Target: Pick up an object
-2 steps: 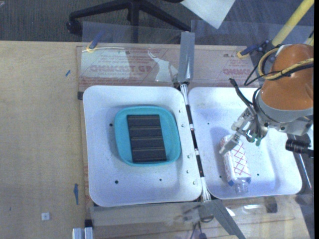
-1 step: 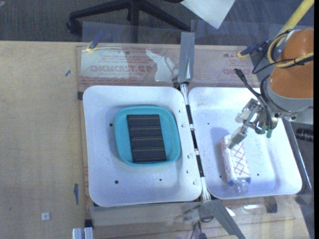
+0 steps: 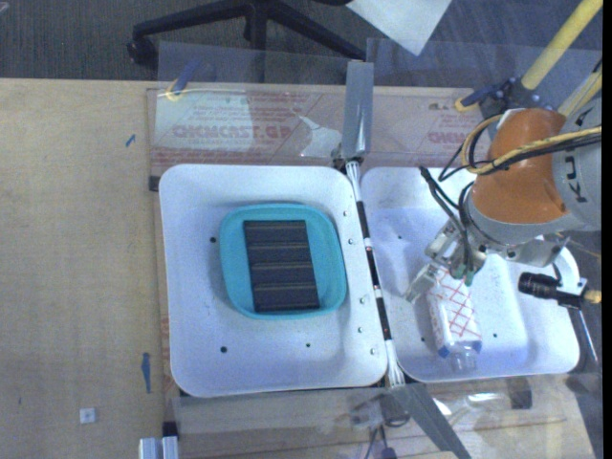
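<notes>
Pale wood makes up the bench [image 3: 67, 256], which carries two shallow white bins side by side, with a strip of clear plastic sheeting [image 3: 239, 127] behind them bearing faint reddish lettering too washed out to read with any certainty. Beyond the bench, the dark base of an office chair [image 3: 239, 17] stands on grey carpet.

The left bin [image 3: 191, 352] holds a teal, rounded-square dish [image 3: 232, 256] with a dark ribbed insert [image 3: 281, 266] lying flat in its middle. The right bin [image 3: 535, 352] holds a small plastic bottle [image 3: 453, 318] lying on its side near the bin's middle, its clear neck and cap pointing toward the front edge and its white label crossed by a red lattice pattern; no words on it can be read.

The grey arm [image 3: 521, 185] reaches in from the right, its orange band showing above the wrist, with black and yellow cables looping round it. A letter or two in dark print shows on the arm at the right edge, cut off by the frame. The gripper [image 3: 442, 268] points down into the right bin, right at the upper end of the bottle and apparently touching it. Whether its fingers are parted or closed cannot be told from this angle, nor whether the bottle sits between them.
</notes>
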Available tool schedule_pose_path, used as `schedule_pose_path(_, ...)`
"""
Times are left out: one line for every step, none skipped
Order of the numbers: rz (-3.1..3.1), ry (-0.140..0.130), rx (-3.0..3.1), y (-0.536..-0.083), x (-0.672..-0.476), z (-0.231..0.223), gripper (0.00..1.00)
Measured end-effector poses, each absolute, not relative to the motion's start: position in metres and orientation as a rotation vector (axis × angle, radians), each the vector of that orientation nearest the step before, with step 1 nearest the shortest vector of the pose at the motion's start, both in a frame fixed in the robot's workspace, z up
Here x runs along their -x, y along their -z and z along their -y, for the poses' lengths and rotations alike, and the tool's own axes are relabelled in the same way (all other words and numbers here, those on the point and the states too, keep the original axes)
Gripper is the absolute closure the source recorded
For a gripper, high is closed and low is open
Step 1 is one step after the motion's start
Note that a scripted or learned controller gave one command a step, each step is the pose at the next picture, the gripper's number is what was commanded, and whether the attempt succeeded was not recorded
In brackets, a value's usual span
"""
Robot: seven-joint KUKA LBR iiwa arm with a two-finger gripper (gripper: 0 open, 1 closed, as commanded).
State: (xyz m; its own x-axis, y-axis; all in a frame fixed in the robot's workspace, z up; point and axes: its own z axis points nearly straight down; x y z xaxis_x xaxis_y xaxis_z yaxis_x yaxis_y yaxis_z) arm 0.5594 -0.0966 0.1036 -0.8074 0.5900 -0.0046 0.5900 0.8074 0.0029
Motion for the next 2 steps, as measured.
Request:
schedule_pose_path(-2.96,-0.01,-0.97,-0.1166,-0.5647,0.0967,1.0)
schedule_pose_path(-2.962,-0.009,-0.971,-0.1157,-0.5639,0.0969,0.0)
